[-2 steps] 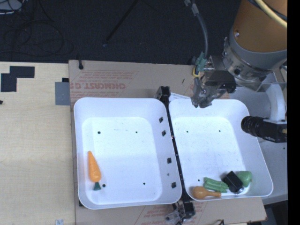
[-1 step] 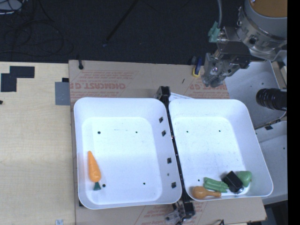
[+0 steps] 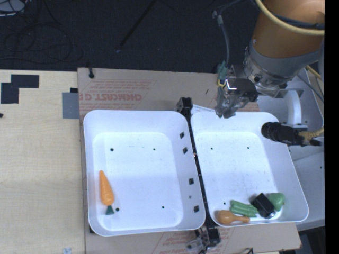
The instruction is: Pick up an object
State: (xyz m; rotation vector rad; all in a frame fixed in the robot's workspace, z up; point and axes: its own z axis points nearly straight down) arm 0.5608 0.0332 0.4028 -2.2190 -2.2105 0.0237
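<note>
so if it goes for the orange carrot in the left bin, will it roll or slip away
The carrot looks rounded and tapered, so a nudge would probably roll it in a curve. Its smooth surface may slip from a pinch. It lies flat near the left bin wall, which could cramp the end effector.

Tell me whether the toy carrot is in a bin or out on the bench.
In a bin. The carrot lies flat on the floor of the left bin, near its left wall, leafy end toward the front.
</note>
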